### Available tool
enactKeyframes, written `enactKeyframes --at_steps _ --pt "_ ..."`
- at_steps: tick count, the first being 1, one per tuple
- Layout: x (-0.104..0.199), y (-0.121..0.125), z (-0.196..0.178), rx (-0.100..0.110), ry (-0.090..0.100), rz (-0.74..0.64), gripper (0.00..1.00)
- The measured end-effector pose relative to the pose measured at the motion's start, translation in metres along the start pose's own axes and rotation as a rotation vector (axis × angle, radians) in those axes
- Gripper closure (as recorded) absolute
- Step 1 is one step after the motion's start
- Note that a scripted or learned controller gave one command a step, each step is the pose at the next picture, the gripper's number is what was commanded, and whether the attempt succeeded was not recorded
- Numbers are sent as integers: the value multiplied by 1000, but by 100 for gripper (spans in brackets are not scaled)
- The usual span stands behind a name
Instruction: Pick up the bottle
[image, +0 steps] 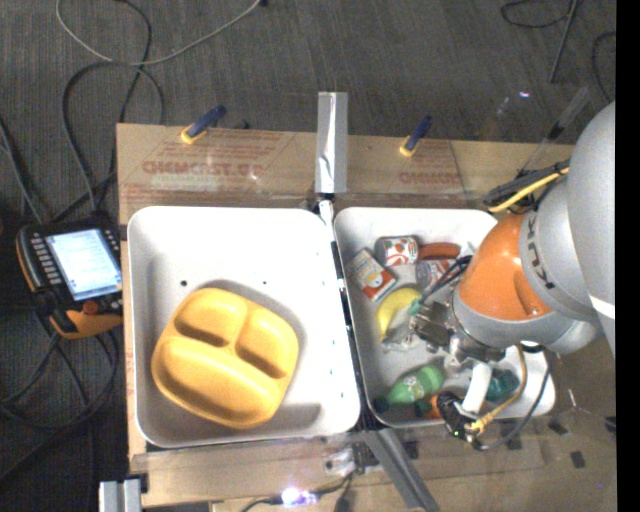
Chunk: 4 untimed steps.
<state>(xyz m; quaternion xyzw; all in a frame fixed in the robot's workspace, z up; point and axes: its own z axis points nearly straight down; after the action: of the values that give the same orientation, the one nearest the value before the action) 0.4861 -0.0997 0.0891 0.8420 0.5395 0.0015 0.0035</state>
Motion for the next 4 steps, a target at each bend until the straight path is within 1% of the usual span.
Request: enactKeyframes --at_steps 1,2,3,4 --pt "-5 -2 -10 14 1 -19 0" --pt "-6 -3 -18 20 0 -17 100" --pt "60 -31 -94 12 -4 220 100" --pt "59 -31 -94 11 -5 221 0"
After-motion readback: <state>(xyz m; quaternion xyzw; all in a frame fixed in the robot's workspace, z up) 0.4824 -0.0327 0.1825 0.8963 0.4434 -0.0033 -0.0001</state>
